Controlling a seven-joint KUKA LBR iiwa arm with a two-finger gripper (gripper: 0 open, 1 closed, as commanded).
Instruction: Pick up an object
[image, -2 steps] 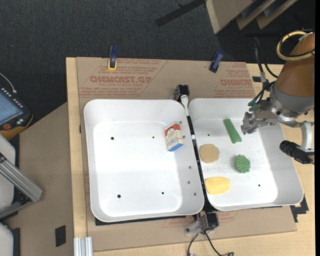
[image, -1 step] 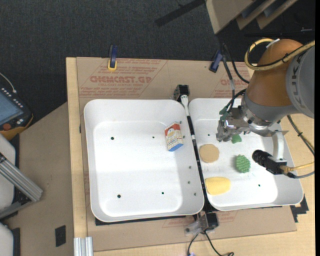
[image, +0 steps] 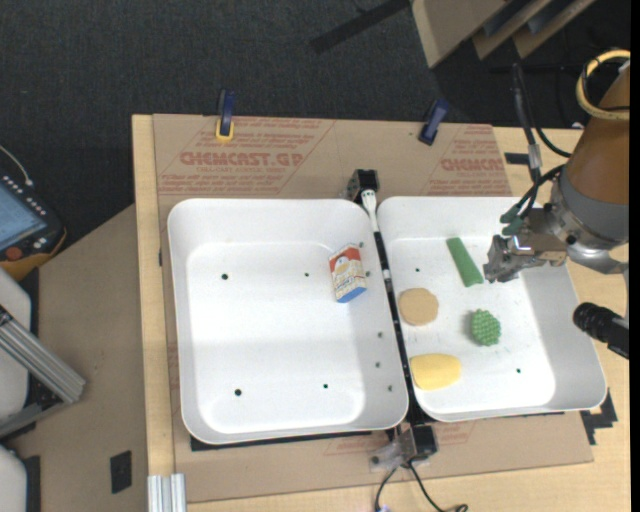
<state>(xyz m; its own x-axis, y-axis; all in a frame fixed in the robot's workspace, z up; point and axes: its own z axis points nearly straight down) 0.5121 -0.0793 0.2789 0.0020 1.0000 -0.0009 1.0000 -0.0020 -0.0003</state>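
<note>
Left bin (image: 200, 300): small red, white and blue carton (image: 347, 273) near the right wall, lying tilted. Right bin (image: 560, 385): tan round disc (image: 418, 306) and yellow lemon-like piece (image: 436, 371) by the left wall; green bar (image: 463, 261) toward the back; bumpy green ball (image: 485, 327) mid-bin. Gripper (image: 500, 265) poised low, just right of the green bar, nothing visible between the fingers; spread of the fingers impossible to tell at this angle. Judged stage: approach only; grasp and lift both outstanding, green bar the likeliest target.
</note>
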